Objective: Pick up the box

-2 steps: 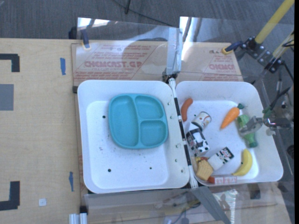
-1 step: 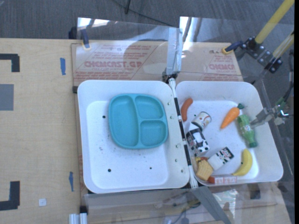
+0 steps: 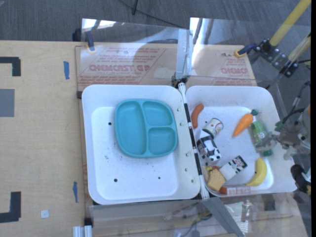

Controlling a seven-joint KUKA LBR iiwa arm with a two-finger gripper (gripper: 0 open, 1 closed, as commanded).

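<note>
Left bin (image 3: 98, 147): teal divided plate (image 3: 146, 128) lying flat in its upper middle. Right bin (image 3: 269, 95), left to right from the shared wall: sausage (image 3: 196, 114) tilted near the wall; small can (image 3: 213, 127) just right of it; black-and-white toy (image 3: 209, 149) below; cracker (image 3: 215, 178) at the lower edge. Box (image 3: 233, 167) right of the cracker, lying flat, long axis slanted, patterned end up-right toward the banana (image 3: 258, 172). Carrot (image 3: 242, 124), green bottle (image 3: 257, 133) above. Arm low at right rim, gripper (image 3: 291, 139) outside the box's reach; finger state cannot be told; nothing seen held.
</note>
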